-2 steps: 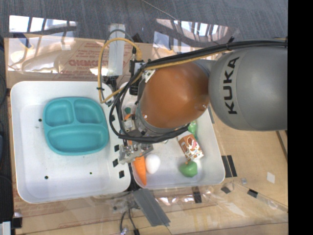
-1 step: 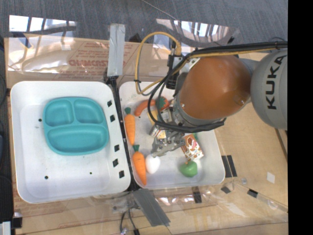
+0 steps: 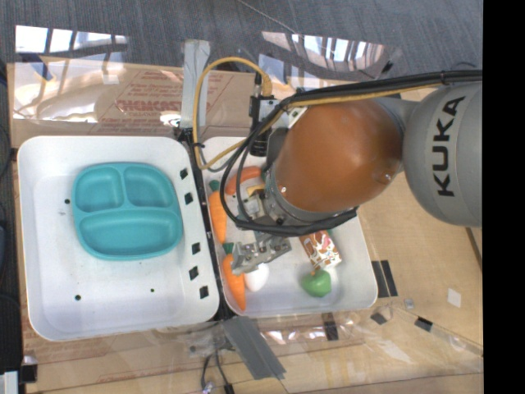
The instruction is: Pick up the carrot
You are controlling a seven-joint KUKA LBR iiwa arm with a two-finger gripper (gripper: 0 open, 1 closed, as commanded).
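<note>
Two orange carrot-shaped pieces lie along the left wall of the right-hand shallow white plastic bin, long axes running twelve to six. The metal claw hangs just beside the lower tapered orange carrot, which sits at its seven o'clock; whether it is spread I cannot tell.

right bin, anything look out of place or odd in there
Nothing looks spilled or damaged. The carrots lie crowded along the left wall of the right bin, with a green fruit and a small packet nearby. The gripper sits low among them.
</note>
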